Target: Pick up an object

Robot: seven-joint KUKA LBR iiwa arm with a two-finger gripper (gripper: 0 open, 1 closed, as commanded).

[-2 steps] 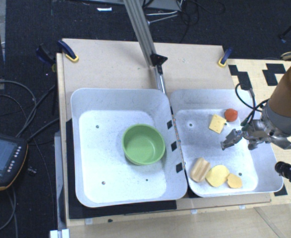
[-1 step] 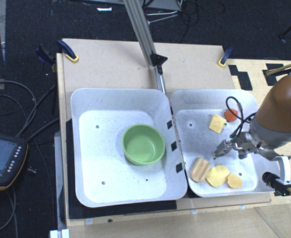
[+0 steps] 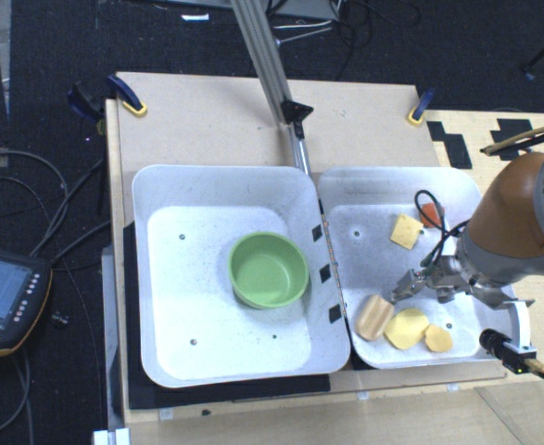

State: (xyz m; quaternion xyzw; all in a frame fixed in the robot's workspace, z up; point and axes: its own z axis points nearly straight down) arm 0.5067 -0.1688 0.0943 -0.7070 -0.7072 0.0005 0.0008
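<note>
Camera view, round green bowl, smooth yellow lumps, metal pincer, grip state unclear

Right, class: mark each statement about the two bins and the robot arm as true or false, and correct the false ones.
1. The green bowl sits in the left bin. True.
2. The bowl is upside down. False: it stands with its opening up.
3. The hand is over the right bin. True.
4. The yellow cube lies in the left bin. False: it lies in the right bin.
</note>
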